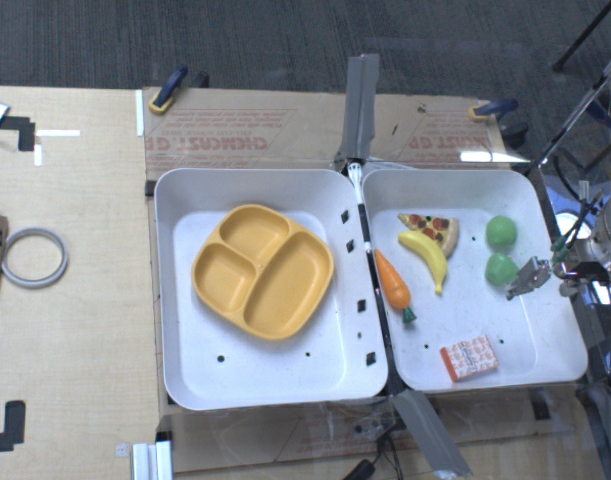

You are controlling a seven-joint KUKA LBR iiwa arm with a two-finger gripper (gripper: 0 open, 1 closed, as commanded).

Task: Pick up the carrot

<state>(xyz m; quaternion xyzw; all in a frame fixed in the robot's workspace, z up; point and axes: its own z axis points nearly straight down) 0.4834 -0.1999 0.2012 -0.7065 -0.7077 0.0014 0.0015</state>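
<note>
Orange plastic carrot [392, 281] with a green stub end lying in the right shallow white bin [545, 366], tight against that bin's left wall, at roughly 9 o'clock from the bin's centre; tip pointing toward 11 o'clock, green end toward 5 o'clock. Untouched, nothing around it.

Just beside it at 3 o'clock: a curved yellow toy banana [428, 255], its upper end touching a small triangular toy pizza slice [432, 226] at 12 o'clock. Farther toward 3 o'clock, 2 round green balls, the upper green ball [501, 231] and the lower green ball [500, 268], near each other. At 5 o'clock from the carrot, a small flat orange-and-white printed packet [469, 357] near the bin's front wall.

Metal two-finger jaws [524, 280] at the right bin's 3 o'clock edge, reaching in from the right, just beside the lower green ball and well apart from the carrot. Released or clenched: cannot tell, too small and cluttered there; nothing seen between them.

Left shallow white bin [180, 368] holding a yellow-orange plastic plate with 3 compartments [263, 270], set near its centre.

On the pale wooden table [75, 368], at 9 o'clock from the left bin, a grey ring of tape [32, 257] lying flat.
</note>
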